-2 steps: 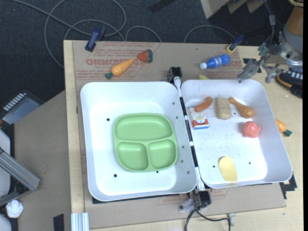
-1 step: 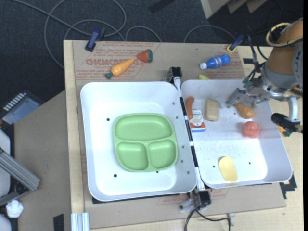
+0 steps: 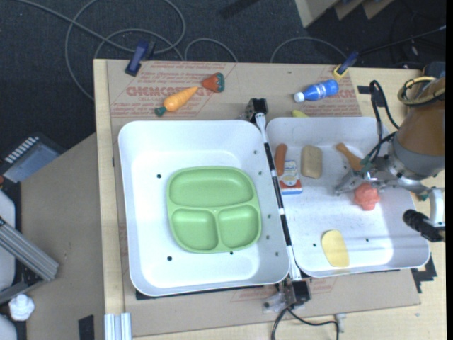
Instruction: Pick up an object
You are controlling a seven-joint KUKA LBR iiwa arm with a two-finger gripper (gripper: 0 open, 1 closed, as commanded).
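Note:
The right bin (image 3: 396, 257) holds several small things: a red round piece (image 3: 367, 197), a yellow oval piece (image 3: 335, 248), a tan bread-like piece (image 3: 311, 161), a reddish sausage (image 3: 281, 154), a small carton (image 3: 291, 184) and an orange-brown stick (image 3: 347, 152). My gripper (image 3: 359, 178) hangs low over the bin's right half, right above and touching the upper left edge of the red piece. The stick lies just beyond it. The arm's grey wrist and orange band (image 3: 425, 129) reach in from the right.
The left bin (image 3: 138, 154) carries a green divided plate (image 3: 213, 208). On the bench behind the bins lie a toy carrot (image 3: 180, 98) and a blue bottle (image 3: 317, 91). A black divider clip (image 3: 257, 108) sits between the bins. Cables run at the right edge.

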